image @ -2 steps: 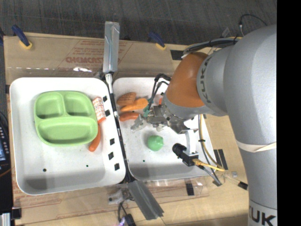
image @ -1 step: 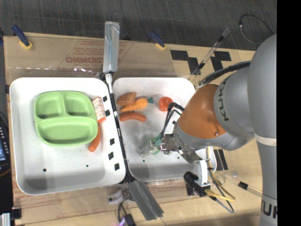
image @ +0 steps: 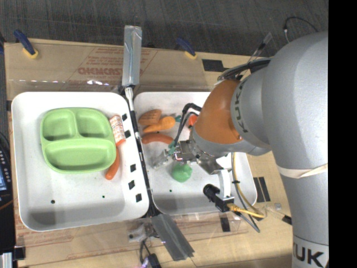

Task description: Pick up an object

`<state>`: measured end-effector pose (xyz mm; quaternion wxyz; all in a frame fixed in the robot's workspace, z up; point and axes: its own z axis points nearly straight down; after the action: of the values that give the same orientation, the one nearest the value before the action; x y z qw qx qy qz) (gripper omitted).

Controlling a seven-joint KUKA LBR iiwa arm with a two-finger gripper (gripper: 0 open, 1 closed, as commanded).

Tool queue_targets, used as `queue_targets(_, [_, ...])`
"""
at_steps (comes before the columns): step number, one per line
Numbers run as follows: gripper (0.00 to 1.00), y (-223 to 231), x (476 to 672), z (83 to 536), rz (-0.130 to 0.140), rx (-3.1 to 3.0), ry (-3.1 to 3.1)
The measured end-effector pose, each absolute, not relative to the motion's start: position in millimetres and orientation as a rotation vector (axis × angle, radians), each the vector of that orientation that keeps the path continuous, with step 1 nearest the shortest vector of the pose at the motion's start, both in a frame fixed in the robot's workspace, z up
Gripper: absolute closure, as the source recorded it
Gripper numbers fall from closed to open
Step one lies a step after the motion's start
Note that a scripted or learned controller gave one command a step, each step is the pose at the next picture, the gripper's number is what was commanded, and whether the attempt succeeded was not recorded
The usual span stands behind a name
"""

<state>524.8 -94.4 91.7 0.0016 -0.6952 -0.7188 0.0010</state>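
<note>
Two bins sit side by side, and our arm (image: 290,110) reaches in from the right over the right bin (image: 162,197). Our gripper (image: 177,154) hangs low near that bin's middle, under the orange band, and its tips are lost among cables and metal, so we cannot tell how it is set, nor whether it has anything.

Just below the gripper, perhaps touching it, lies a green lump (image: 181,173) on the bin floor; we take this as the nearest thing to pick. It is roundish, with no clear long axis, so approach angle matters little. It lies toward the near edge of the bin from the gripper, a short way off and slightly right.

Up and to the left of the gripper we see orange food pieces (image: 156,121), and a long orange one (image: 158,140) running left to right, just beside the gripper. These are a little farther than the green lump.

In the left bin (image: 28,200) rest a green tray (image: 78,138), a small packet (image: 117,128) and a carrot (image: 113,169), all well apart from the gripper, across the divider.

We judge the lump the likeliest target.
</note>
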Motion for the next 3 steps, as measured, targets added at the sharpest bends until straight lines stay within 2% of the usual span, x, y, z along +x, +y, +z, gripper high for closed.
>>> queue_targets(1, [0.0,-138,476.4,92,0.001,-2.107,-2.328])
queue_targets(2, [0.0,-97,557.5,91,0.001,-1.955,-2.456])
queue_targets(3, [0.0,-130,631.4,92,0.0,-1.761,-2.602])
